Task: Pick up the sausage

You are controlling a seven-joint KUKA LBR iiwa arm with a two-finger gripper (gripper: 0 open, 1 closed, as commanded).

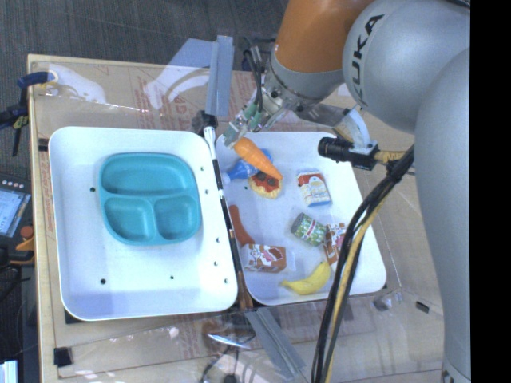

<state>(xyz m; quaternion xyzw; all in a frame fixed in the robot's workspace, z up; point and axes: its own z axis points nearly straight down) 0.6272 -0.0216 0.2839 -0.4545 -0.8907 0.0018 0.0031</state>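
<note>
I rate the sausage (239,226) light, firm, slick — grasp mid-length, across its width; gripper (239,128) state: cannot tell.

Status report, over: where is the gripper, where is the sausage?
Gripper at right bin's top-left corner, beside carrot. Sausage lies untouched along right bin's left wall. Small carton close by it.
</note>
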